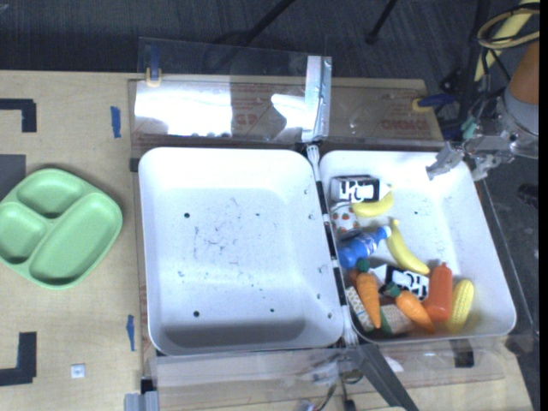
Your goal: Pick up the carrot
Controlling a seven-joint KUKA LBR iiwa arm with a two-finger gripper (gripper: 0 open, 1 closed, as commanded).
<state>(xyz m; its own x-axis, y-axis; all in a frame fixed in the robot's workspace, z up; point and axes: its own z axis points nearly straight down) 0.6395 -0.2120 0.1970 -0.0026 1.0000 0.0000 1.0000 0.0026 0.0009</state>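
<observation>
The carrot (369,293) is seen lying in the near part of the right bin (491,229), among a banana (405,251), a blue bottle (363,246) and a corn cob (461,303). The tool (458,157) is positioned over the bin's far right rim, well apart from the carrot; how it is set cannot be told

From my feed the light is even and fairly bright, coming from overhead. I see strong white glare on the clear panel (224,110) behind the left bin (231,247), washing out its surface. The bin's near inner wall carries a soft grey shadow. The right bin (445,221) looks slightly blown out. The floor (257,7) at the top is dim. Everything is a little soft and grainy; small labels are unreadable.
</observation>
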